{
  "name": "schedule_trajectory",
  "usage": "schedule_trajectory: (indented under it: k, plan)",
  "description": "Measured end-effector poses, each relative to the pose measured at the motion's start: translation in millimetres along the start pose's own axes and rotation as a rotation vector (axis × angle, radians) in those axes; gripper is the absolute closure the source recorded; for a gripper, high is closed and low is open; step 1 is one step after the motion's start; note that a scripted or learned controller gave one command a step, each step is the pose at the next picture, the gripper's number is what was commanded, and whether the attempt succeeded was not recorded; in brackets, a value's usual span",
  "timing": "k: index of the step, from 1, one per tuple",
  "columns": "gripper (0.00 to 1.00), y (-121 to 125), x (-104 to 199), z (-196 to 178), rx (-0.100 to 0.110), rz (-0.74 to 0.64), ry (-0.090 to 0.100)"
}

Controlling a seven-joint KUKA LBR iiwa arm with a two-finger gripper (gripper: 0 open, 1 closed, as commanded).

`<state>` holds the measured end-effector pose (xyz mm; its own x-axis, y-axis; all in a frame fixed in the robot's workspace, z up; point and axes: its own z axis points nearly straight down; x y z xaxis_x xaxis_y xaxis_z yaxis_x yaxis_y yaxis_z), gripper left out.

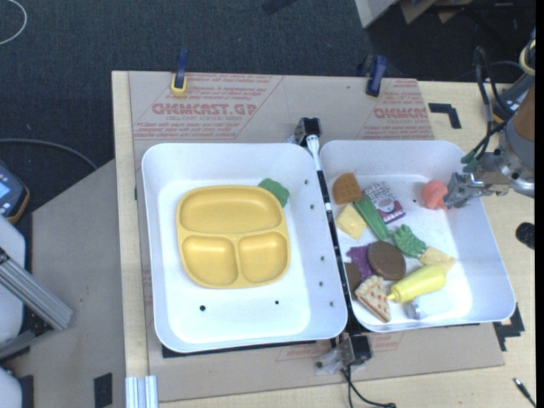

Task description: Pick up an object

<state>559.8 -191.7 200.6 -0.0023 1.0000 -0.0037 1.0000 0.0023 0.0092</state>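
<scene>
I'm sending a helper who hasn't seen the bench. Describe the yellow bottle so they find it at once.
Go to the right bin, the one full of toy food. Near its front edge lies the yellow bottle, on its side just right of a brown disc. It is the long, bright yellow piece there.

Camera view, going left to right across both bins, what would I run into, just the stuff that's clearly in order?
Yellow divided plate → green piece at its upper right corner → brown round piece → yellow bottle → pink-orange object → gripper.
</scene>
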Motion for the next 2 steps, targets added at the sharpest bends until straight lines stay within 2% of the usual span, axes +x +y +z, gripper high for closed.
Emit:
schedule_trajectory:
  k: [1,2]
  plan:
    - [1.0,1,0,-26,0.003,0.001,0.001]
    - [1.0,13,59,-22,0.01,-0.004,0.006]
